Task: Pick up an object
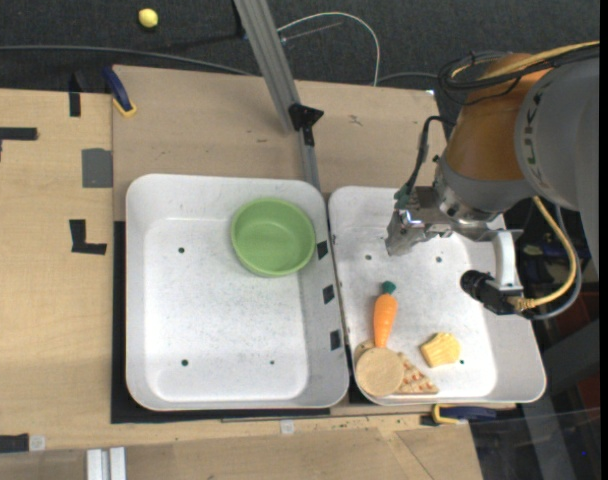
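My gripper [402, 236] hangs over the upper middle of the right bin [504, 368], with nothing visible between its fingers. Below it in that bin lies an orange toy carrot [384, 316] with a green top. At the bin's front sit a tan round cookie-like disc [380, 372], a waffle-patterned piece [417, 380] partly under it, and a yellow cheese-like chunk [440, 350]. A green bowl [273, 236] rests in the upper right part of the left bin [164, 298].
A grey metal pole [274, 63] slants down to the gap between the bins. The arm's body and cables [529, 268] cover the right bin's right side. A small yellow ball [148, 17] lies on the dark floor beyond the bench.
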{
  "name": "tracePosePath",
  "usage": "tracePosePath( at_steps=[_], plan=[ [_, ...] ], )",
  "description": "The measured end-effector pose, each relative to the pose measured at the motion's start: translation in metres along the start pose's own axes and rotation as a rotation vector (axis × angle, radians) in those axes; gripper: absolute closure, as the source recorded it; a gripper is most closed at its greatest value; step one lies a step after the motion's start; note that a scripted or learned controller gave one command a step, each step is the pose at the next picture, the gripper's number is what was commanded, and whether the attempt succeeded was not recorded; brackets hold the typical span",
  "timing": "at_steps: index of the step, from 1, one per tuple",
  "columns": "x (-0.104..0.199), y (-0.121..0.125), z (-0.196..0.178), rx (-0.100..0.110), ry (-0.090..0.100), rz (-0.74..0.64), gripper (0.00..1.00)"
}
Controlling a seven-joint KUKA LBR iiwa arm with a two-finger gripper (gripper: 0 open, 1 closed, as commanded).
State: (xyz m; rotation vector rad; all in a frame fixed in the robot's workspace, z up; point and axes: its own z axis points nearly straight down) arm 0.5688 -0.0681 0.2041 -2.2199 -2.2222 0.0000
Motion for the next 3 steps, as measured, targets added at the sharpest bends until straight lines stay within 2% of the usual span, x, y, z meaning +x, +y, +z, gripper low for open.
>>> tracePosePath(
  at_steps=[2,3],
  plan=[
    [0.089,0.033,-0.002,0.0,0.001,-0.005,1.0],
    [0.138,0.039,-0.006,0.001,0.001,-0.006,1.0]
  ],
)
